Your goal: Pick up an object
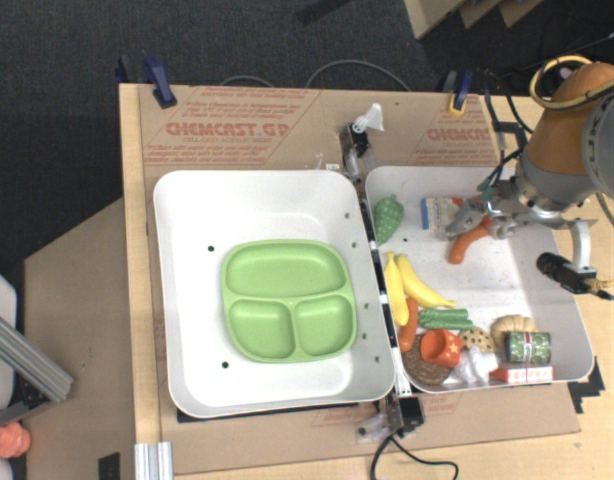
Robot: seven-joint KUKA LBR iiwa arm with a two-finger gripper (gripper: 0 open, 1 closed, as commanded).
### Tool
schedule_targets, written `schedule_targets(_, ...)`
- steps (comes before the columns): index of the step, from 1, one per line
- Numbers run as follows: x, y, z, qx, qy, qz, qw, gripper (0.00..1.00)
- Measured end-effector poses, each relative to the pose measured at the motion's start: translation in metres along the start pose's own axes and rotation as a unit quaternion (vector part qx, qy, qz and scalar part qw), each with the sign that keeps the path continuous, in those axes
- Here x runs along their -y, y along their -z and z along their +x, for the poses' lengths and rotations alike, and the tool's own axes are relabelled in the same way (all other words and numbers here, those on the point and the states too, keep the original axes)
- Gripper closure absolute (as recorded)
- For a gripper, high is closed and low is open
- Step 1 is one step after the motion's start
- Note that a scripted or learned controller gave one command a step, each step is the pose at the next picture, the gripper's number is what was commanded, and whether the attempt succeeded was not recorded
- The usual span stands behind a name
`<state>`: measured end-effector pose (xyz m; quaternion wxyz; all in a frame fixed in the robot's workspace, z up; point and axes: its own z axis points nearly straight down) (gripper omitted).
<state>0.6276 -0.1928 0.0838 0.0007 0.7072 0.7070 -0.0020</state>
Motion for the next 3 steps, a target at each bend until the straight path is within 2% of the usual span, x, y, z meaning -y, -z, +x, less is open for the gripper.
schedule_targets(1, 0.000, 0.011, 0.004, -0.002, 0.000, 0.000, 1.0000, 1.00)
schedule_targets(2, 0.044, 0.063, 0.048, -0.003, 0.001, 0.000, 1.0000, 1.00)
schedule_targets(3, -0.020, 0.105, 0.110, -0.002, 0.005, -0.006, 1.0000, 1.00)
